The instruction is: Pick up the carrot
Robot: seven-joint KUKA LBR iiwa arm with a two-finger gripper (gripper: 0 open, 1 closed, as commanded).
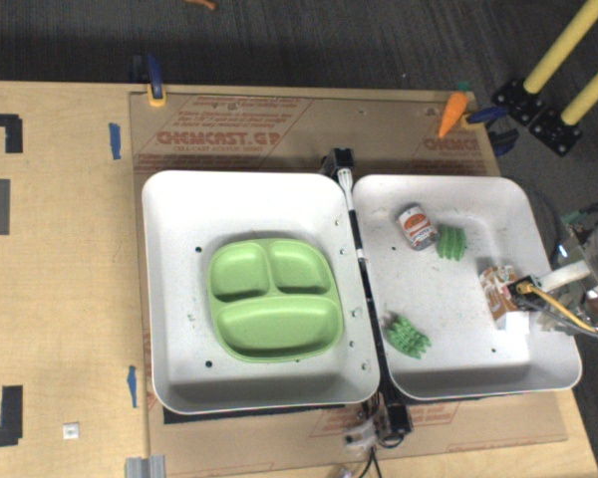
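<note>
A green tray (274, 299) lies in the left bin (169, 267). The right bin (498, 366) holds a can (416, 226) beside a green piece (450, 243), another green piece (407, 337) near its front left, and a brownish item (496, 289) at its right side. The carrot (452, 114) lies outside the bins, on the board behind the right one. The gripper (538, 302) sits at the right bin's right edge; its opening cannot be made out.

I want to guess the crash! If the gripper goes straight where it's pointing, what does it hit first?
Probably the right bin's left wall: the gripper points leftward across bare bin floor. Its tilt is unclear, so it might meet the floor first.
</note>
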